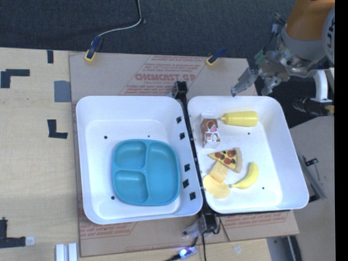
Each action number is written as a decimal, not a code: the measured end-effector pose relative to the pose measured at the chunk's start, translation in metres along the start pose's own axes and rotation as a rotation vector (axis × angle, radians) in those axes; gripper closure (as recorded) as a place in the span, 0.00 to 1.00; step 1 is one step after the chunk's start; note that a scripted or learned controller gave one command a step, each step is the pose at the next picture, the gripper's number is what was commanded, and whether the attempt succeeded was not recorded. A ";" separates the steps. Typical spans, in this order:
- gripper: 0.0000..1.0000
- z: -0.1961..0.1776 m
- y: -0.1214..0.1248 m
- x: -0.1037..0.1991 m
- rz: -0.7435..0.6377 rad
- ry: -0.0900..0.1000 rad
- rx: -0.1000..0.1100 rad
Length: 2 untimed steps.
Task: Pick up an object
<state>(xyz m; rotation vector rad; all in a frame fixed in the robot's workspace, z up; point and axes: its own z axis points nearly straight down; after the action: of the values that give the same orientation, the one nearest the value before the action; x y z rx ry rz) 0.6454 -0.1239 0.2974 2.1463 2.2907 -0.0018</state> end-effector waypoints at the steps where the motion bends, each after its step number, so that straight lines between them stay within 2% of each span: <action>1: 1.00 -0.010 0.000 0.000 -0.001 0.000 0.000; 2: 1.00 -0.144 -0.005 0.051 0.058 0.002 -0.013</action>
<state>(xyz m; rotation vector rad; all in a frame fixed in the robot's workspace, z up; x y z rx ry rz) 0.6370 -0.0729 0.4416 2.2067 2.2222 0.0149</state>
